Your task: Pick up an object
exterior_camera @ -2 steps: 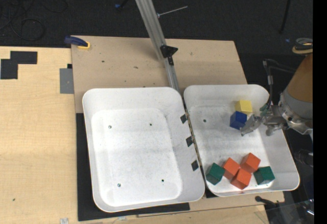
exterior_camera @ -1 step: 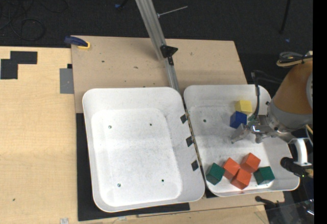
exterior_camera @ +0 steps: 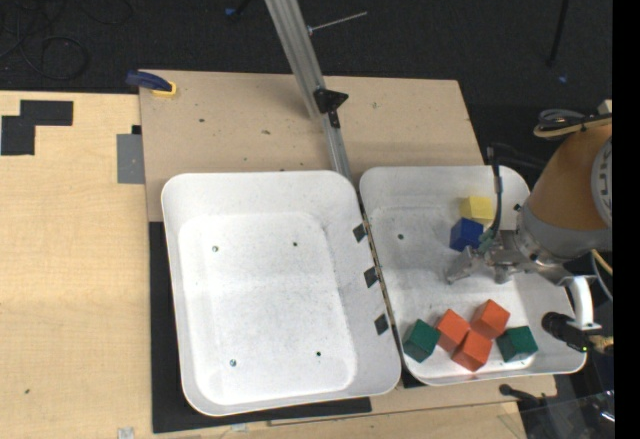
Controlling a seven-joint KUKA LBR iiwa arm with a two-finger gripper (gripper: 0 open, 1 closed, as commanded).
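The right bin point(exterior_camera: 410, 197) holds several small blocks. A yellow block point(exterior_camera: 480, 208) and a blue block point(exterior_camera: 465, 234) sit together toward its far right. Along the near edge lie three orange blocks point(exterior_camera: 453, 329), point(exterior_camera: 491, 316), point(exterior_camera: 473, 351) with a green block point(exterior_camera: 421, 339) to their left and another green block point(exterior_camera: 517, 343) to their right. My gripper point(exterior_camera: 478, 266) is low inside the right bin, just in front of the blue block and behind the orange cluster. Nothing visibly sits in it.
The left bin point(exterior_camera: 200, 197) lies beside the right one, joined by black clips point(exterior_camera: 370, 276). A slanted aluminium rail point(exterior_camera: 295, 32) rises behind the bins. The arm's orange band point(exterior_camera: 572, 177) hangs over the right bin's right rim.
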